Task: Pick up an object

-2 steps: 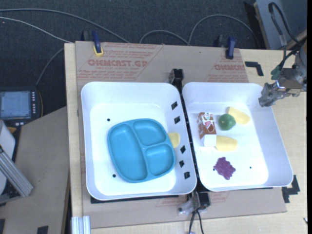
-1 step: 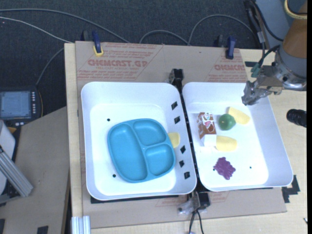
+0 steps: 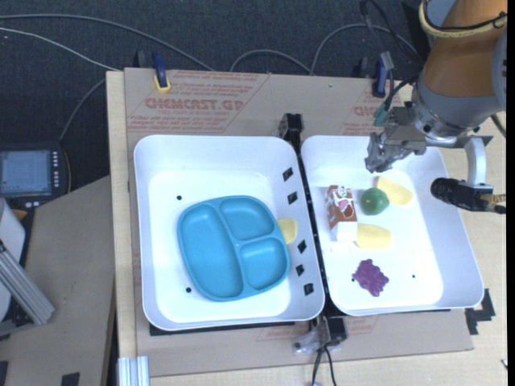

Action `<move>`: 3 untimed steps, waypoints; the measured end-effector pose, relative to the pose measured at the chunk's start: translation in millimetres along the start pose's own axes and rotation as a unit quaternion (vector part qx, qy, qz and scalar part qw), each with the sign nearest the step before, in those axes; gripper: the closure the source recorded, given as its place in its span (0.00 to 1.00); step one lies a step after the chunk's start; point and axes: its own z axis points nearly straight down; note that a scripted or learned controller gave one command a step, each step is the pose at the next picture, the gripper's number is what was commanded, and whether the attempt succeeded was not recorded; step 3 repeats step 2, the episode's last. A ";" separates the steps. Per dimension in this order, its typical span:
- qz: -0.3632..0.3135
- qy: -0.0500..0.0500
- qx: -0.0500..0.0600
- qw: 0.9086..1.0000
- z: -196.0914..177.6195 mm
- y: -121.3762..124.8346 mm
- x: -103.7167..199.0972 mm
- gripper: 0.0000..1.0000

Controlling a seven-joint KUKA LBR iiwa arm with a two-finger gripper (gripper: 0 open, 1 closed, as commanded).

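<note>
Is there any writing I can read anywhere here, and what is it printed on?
"CHEMCAST GP", red print on the brown board behind the bins, seen upside down; last letters unsure.
Same red print repeats near the board's right end, too blurred to read.
Small packet in the right bin: label unreadable.

My arm [image 3: 463, 47] ran off the top edge; the blue tray [image 3: 233, 246] hid part of a yellow piece [image 3: 288, 230].
</note>
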 end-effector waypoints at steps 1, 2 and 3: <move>0.000 -0.001 -0.003 1.000 4.2 17.2 48.3 1.00; -0.001 0.000 -0.002 1.000 13.4 30.6 109.2 1.00; -0.001 0.000 -0.002 1.000 13.4 30.6 109.2 1.00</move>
